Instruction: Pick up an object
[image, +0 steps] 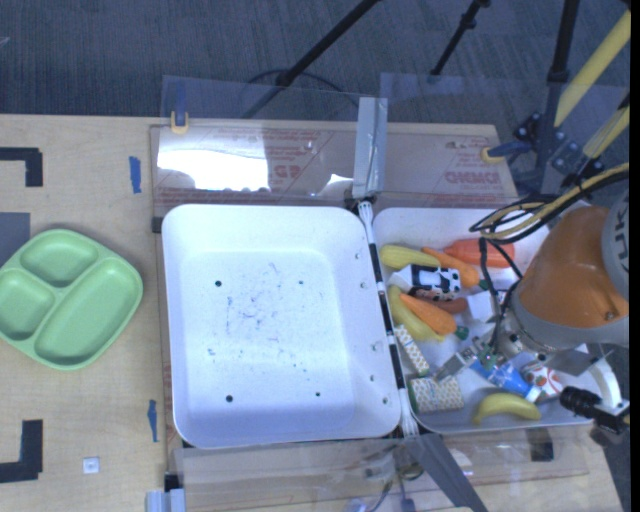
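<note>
My arm, with its orange band (568, 278), reaches into the right bin (590, 425) from the right. The gripper (478, 352) hangs low over the bin's middle, among the toys. Just left of it lies an orange carrot (430, 315), beside a pale yellow piece (407, 318). A black-and-white toy (437, 280) sits behind them, with a yellow banana (408, 257) and another orange piece (470, 251) near the bin's back wall. A blue item (507, 379), a small yellow banana (505, 406) and a speckled block (437, 394) lie in front of the gripper.
The left bin (190, 240) stands next to the right one, its floor marked with faint blue scribbles. A green divided plate (66, 297) rests on the bench at far left. Clear plastic panels rise behind both bins. Cables hang off the arm's upper part.
</note>
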